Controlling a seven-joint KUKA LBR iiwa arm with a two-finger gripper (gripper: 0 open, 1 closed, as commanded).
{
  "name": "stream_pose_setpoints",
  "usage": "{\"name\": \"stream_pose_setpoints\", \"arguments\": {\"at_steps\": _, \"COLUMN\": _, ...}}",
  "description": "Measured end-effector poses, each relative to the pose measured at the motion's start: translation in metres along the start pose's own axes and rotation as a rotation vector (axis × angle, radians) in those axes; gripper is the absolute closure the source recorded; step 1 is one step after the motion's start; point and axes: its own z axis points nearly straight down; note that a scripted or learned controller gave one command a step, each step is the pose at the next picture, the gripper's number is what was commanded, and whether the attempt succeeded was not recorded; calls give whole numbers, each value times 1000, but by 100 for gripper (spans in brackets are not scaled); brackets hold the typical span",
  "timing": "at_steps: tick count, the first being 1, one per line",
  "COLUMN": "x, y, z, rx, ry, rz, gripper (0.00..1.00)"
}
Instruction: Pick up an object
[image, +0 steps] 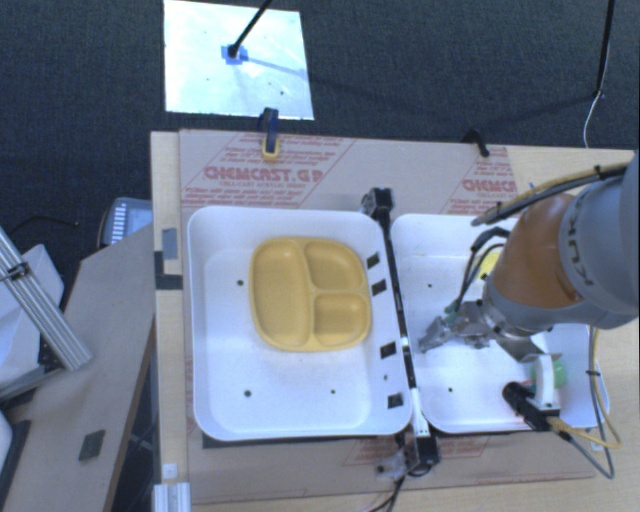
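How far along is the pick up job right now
Done: the arm has reached into the right bin, with the gripper low near its left side. In hand: nothing visible between the fingers. Left: an actual grasp and lift; the yellow divided plate lies untouched in the left bin.
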Motion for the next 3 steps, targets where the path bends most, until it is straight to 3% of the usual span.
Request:
{"name": "stream_pose_setpoints", "arguments": {"at_steps": 1, "x": 0, "y": 1, "z": -11, "rx": -3, "ry": -1, "rz": 0, "gripper": 100}}
{"name": "stream_pose_setpoints", "arguments": {"at_steps": 3, "x": 2, "y": 1, "z": -128, "rx": -8, "ry": -2, "rz": -4, "gripper": 100}}
